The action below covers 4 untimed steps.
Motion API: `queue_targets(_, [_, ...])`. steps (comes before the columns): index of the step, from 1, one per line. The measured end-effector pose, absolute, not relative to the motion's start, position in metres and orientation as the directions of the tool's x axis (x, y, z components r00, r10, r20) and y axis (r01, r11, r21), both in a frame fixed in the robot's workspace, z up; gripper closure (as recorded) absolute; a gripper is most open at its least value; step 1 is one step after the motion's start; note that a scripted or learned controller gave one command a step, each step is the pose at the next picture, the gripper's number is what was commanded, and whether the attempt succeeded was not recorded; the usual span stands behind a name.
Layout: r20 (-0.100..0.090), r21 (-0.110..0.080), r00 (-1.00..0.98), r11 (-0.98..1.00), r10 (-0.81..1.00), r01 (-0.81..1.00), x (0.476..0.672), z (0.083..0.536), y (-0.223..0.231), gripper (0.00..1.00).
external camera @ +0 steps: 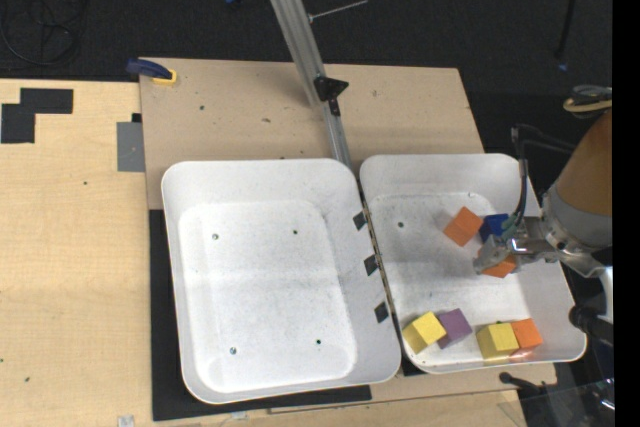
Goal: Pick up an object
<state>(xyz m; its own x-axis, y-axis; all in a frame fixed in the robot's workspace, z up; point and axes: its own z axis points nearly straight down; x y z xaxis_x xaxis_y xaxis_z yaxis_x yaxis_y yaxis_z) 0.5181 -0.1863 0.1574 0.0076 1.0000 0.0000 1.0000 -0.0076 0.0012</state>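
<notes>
- The likeliest target is a small orange block (502,266) low in the right-hand shallow white bin (430,177), lying right under the hand (497,258); a small blue block (494,226) sits touching or just beside it at its twelve o'clock.
- The hand is down in the bin on that pair, but whether its fingers are wide, narrow or closed on anything I cannot tell from here; nothing is plainly seen between them.
- A larger orange cube (462,226) stands tilted at ten o'clock from the hand, near but apart.
- To do this well I'd judge the fingers should straddle one block alone, since blue and orange sit so close that closing on both could squirt one out.
- Squaring the fingers to the block's flat faces rather than its corners looks wise.
- Along the bin's six o'clock edge lie a yellow block (425,330) touching a purple block (454,324), and further right a yellow block (497,340) against an orange one (526,334); all are well away from the grasp.
- A straight lift would keep clear of the bin's wall at three o'clock.
- The grey arm (578,215) reaches in from three o'clock.
- The left-hand white bin (200,185) and the wooden worktop (250,110) beyond at twelve o'clock play no part.
</notes>
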Motion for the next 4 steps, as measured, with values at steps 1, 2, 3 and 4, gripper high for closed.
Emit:
queue_targets(1, [-0.001,0.002,0.0,0.0,1.0,1.0,0.523,0.2,-0.189,1.0])
queue_targets(2, [-0.001,0.002,-0.001,0.001,1.0,1.0,0.524,0.251,-0.19,1.0])
queue_targets(3, [0.004,-0.003,-0.006,0.006,1.0,1.0,0.539,0.243,-0.13,1.0])
queue_targets(4, [0.004,-0.005,-0.006,0.006,1.0,1.0,0.542,0.246,-0.071,1.0])
